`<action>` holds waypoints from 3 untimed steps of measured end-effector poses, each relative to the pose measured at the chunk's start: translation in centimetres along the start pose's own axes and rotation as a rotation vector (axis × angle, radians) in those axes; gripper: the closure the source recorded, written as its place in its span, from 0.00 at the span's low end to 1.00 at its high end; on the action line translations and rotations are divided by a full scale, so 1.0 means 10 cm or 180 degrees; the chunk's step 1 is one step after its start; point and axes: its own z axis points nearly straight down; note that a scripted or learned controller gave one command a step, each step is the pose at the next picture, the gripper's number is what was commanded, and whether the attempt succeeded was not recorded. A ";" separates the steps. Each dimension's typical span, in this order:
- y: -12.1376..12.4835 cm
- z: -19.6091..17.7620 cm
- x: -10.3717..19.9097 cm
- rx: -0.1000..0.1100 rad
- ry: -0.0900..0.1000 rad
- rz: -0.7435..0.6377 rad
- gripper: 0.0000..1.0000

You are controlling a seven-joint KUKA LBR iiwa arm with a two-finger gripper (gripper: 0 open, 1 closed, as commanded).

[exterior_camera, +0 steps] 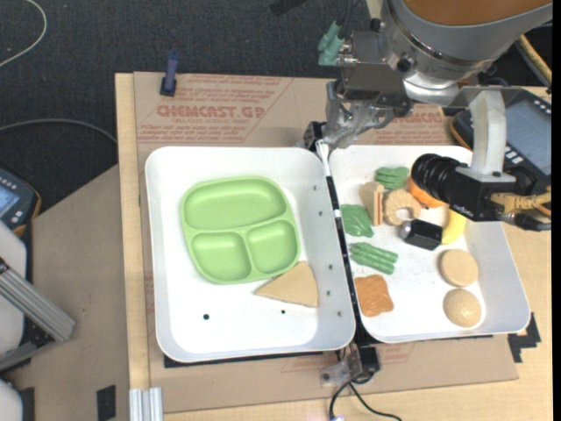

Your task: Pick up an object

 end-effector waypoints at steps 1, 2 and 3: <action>-0.03 0.39 0.76 0.0085 -0.0025 -0.0028 1.00; 0.75 0.47 0.71 0.0056 -0.0023 0.0009 1.00; -0.11 2.49 0.65 0.0132 -0.0049 -0.0001 1.00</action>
